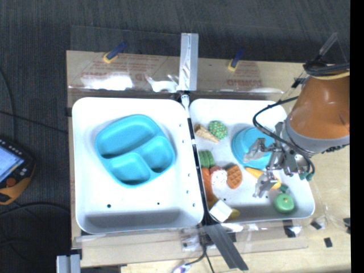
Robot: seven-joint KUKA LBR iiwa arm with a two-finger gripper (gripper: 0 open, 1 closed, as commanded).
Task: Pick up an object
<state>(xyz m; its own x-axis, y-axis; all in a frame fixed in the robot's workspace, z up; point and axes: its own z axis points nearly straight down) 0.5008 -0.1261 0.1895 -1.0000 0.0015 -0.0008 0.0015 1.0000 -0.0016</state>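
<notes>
The gripper (pixel 267 178) hangs low inside the right bin (pixel 250 108), just in front of the blue bowl (pixel 248 144). Its metal parts are tangled up with wires, so I cannot tell how far the jaws are apart, and I cannot tell if they hold anything.

The thing it seems to be after is a small orange piece (pixel 254 173), touching the front edge of the blue bowl, right by the gripper. A green ball (pixel 284 202) sits a bit farther in front of the bowl, near the bin's corner.

What could go wrong? The orange piece is small and flat, so the jaws may close on nothing or push it away. The bowl is so close that the gripper could bump it (and shove the other toys around). It might also knock the green ball.

Counting: two white bins, one blue divided tray (pixel 135 148) in the left bin (pixel 85 169), one blue bowl, one green ball, one round green-and-yellow toy (pixel 217 130) left of the bowl, one waffle-like toy (pixel 234 176) left and in front of the bowl. More toys are crowded along the wall between the bins; I cannot count those well.
</notes>
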